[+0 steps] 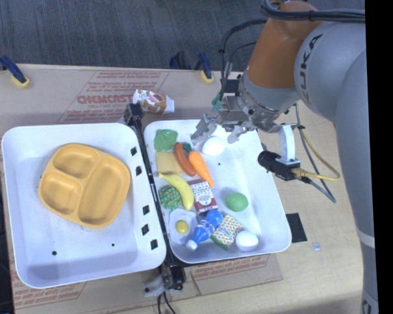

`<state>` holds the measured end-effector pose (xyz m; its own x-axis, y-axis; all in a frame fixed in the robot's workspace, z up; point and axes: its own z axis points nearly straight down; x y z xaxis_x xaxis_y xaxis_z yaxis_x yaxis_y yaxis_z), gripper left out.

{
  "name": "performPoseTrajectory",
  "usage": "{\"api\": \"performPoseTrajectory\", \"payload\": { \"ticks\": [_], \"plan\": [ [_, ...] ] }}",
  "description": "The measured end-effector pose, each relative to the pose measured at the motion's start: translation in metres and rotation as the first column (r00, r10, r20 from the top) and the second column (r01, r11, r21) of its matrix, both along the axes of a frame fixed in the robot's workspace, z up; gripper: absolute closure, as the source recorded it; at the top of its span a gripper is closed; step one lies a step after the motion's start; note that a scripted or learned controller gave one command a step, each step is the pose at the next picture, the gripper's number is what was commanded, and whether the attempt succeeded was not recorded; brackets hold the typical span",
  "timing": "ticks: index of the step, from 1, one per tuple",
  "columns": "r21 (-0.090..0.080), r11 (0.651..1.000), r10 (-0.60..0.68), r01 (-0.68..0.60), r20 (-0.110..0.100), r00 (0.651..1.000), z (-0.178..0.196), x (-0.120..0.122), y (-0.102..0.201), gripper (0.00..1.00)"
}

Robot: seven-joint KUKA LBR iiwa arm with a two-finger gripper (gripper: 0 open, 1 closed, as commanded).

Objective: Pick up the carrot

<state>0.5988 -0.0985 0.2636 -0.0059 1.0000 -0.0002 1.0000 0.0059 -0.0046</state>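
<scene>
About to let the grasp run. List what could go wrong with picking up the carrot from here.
1. The carrot lies pressed against a second orange piece, so the gripper may catch both or the wrong one.
2. A white egg sits right under the gripper, beside the carrot's top; descending could knock it away or grab it instead.
3. The banana and the red carton crowd the carrot's lower end, leaving little finger room.

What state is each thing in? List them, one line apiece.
Carrot: lying in the right bin, not gripped.
Gripper: open, above a white egg.
Banana: lying flat.
Yellow divided plate: upright in the left bin.
Small bottle: lying outside the bins.
</scene>
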Motion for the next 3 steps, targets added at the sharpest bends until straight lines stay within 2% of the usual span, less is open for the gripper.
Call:
{"api": "performPoseTrajectory", "payload": {
  "ticks": [1,2,3],
  "plan": [
    [0.000,0.972,-0.233,0.233,-0.001,0.972,-0.095,0.019,-0.025,0.00],
    [0.000,0.948,-0.319,0.319,-0.002,0.948,-0.173,0.031,-0.045,0.00],
    [0.000,0.949,-0.315,0.315,-0.004,0.949,-0.162,0.032,-0.044,1.00]
  ]
}}
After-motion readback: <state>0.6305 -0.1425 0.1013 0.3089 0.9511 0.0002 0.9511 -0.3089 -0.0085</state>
